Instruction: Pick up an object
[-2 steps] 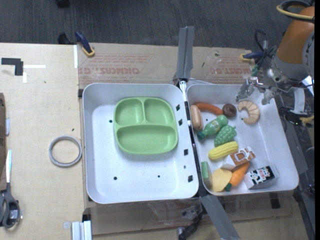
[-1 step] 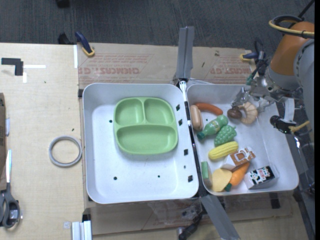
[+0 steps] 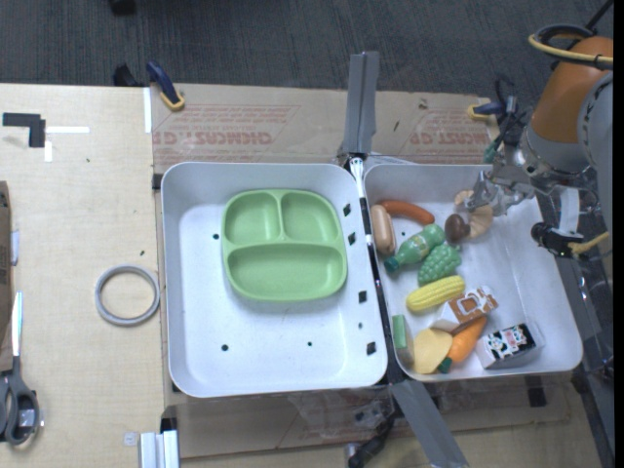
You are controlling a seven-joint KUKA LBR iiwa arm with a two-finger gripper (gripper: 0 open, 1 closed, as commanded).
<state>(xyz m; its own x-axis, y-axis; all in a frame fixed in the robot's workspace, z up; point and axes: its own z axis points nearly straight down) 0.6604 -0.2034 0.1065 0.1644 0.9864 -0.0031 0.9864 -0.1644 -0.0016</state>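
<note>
My gripper hangs low over the far right corner of the right bin. Right under and beside it lie a tan piece and a brown and beige mushroom-like toy; whether the gripper touches either is unclear. Further left in the same bin are a red sausage, a tan bun, a green bottle, a green bumpy vegetable and a yellow corn cob. Near the front lie a carrot, a small orange carton and a black-and-white carton.
The left bin holds a green divided plate. On the bench to the left lie a grey tape ring and scissors. A grey divider bar runs between the bins at the back.
</note>
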